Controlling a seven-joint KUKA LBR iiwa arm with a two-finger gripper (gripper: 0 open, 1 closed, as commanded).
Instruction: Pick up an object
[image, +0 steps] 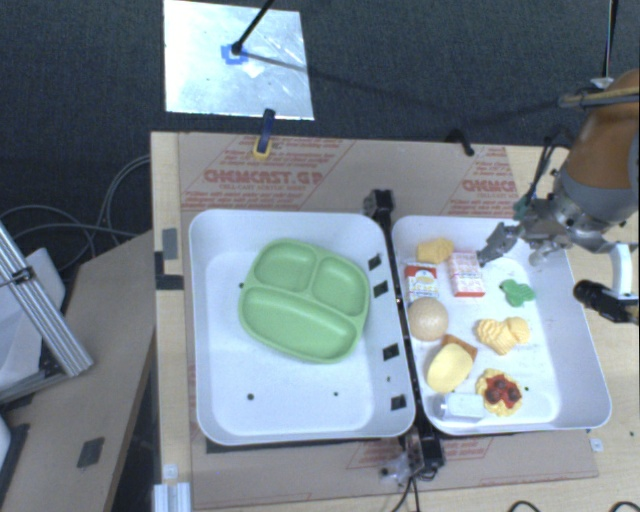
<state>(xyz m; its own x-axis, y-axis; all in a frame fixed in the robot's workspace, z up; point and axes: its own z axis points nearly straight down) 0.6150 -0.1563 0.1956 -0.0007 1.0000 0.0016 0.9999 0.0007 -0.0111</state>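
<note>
My gripper (519, 249) hangs over the far right part of the right bin (585, 385), open, with nothing between its fingers (496, 244). Just below it lies a small green piece (517, 292). To its left lies a red and white box (465, 275), with a yellow-orange piece (434, 250) beyond that. Further down the bin lie a beige ball (427, 320), a yellow lumpy cluster (502, 332), a yellow and orange piece (450, 366), a red-topped round piece (500, 390) and a white piece (462, 405).
The left bin (215, 400) holds a green divided plate (305, 300). A black divider (395, 300) with clips runs between the bins. The arm's orange band (605, 150) sits at the right edge, above the bin's far corner.
</note>
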